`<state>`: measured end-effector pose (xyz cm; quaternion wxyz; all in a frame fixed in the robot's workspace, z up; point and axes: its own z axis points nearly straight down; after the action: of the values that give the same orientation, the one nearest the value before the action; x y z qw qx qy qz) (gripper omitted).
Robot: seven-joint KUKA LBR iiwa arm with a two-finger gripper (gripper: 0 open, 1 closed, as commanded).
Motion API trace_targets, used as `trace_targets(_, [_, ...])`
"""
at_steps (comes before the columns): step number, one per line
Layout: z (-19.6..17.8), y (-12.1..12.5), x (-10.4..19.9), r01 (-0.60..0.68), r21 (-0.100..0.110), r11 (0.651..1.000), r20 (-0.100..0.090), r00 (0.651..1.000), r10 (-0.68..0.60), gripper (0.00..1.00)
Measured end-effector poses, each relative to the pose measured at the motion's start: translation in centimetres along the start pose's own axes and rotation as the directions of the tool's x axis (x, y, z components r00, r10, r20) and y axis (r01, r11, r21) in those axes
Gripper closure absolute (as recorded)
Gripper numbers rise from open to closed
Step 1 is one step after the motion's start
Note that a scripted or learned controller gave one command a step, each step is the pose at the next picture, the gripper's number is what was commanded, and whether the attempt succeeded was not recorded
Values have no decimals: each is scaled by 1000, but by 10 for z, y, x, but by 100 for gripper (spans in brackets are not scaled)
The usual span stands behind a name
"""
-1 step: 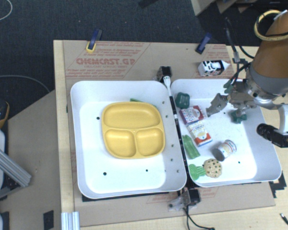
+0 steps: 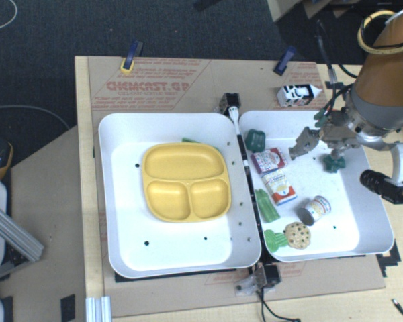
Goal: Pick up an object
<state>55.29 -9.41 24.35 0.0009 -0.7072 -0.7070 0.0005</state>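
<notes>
My gripper (image 2: 318, 151) hangs over the back of the right bin (image 2: 363, 228), open, its two fingers spread wide with bare white floor between them. A small teal piece (image 2: 332, 162) sits right at the near fingertip; whether they touch I cannot tell. To the gripper's left lie a dark green cup (image 2: 256, 139), a red-and-white packet (image 2: 266, 159) and a white packet (image 2: 279, 187). Nearer the front are a green stick (image 2: 266, 205), a small can (image 2: 314, 210), a cookie (image 2: 297, 235) and a green toy (image 2: 275, 241).
A yellow divided plate (image 2: 186, 181) fills the middle of the left bin (image 2: 121, 180), with a green scrap (image 2: 190, 140) behind it. A black-and-white object (image 2: 299, 94) rests on the board beyond the right bin. Blue clamps (image 2: 130, 56) hold the board's far edge.
</notes>
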Motion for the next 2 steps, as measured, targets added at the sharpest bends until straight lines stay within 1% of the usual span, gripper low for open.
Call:
trace_targets(1, [61,6,3,0,5,1000,-1,1000,0,0])
trace_targets(2, [125,4,1,0,7,1000,-2,1000,0,0])
